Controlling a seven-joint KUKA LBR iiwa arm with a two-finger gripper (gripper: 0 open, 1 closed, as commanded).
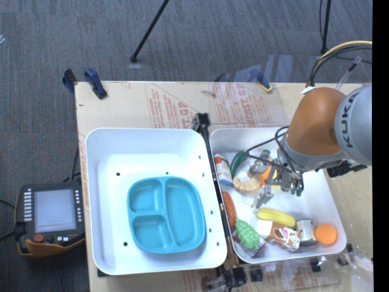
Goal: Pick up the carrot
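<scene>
Over the right bin point(333, 207), the arm point(322, 129) lowers its pincer point(275, 178)

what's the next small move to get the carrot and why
Probably shift the gripper toward the left bin and lower it. The carrot lies along the right bin's left wall, and the gripper hangs beside the croissant instead.

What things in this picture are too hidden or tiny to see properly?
- Gripper, camera view: too small and cluttered to tell whether its fingers are open or shut.
- Carrot, camera view: just an orange bit shows beside the gripper, the rest covered.
- Right bin, camera view: the arm hides its upper right part.
</scene>
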